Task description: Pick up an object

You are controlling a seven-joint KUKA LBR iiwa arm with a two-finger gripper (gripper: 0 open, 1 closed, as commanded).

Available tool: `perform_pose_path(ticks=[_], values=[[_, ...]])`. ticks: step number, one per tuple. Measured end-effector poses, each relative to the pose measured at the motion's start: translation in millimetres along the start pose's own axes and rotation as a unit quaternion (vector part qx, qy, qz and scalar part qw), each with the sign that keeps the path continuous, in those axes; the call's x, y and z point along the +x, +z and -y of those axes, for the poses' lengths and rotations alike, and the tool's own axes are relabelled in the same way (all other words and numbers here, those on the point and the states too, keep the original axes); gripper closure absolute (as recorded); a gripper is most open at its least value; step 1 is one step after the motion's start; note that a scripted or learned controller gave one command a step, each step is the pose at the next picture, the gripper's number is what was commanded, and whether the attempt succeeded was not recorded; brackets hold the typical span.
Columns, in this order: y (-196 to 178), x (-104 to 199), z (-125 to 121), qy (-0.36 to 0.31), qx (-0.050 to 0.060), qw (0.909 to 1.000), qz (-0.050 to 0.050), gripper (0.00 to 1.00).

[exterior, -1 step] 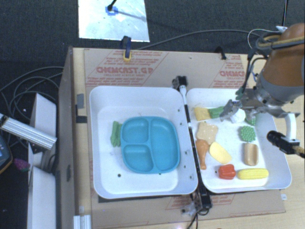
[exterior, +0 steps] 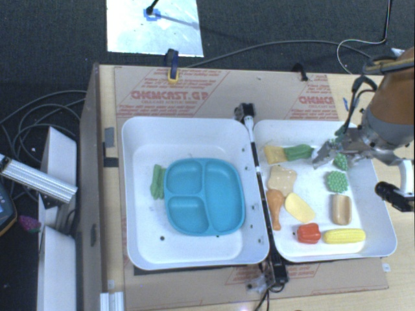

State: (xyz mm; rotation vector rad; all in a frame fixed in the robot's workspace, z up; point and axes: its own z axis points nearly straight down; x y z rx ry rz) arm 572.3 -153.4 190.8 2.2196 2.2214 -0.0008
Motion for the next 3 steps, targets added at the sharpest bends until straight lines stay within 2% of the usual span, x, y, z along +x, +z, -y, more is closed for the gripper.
perform_pose_path(ticks=[1,2,3], values=[[73.7,-43.0,9.6,0.0,0.001,1.0,0.0,0.0],[106.5,-52.6,-55.7,-0.001,-0.001,1.0,0.0,0.0],[106.3,-43.7,6.2,0.0,0.0,1.0,0.0,0.0]])
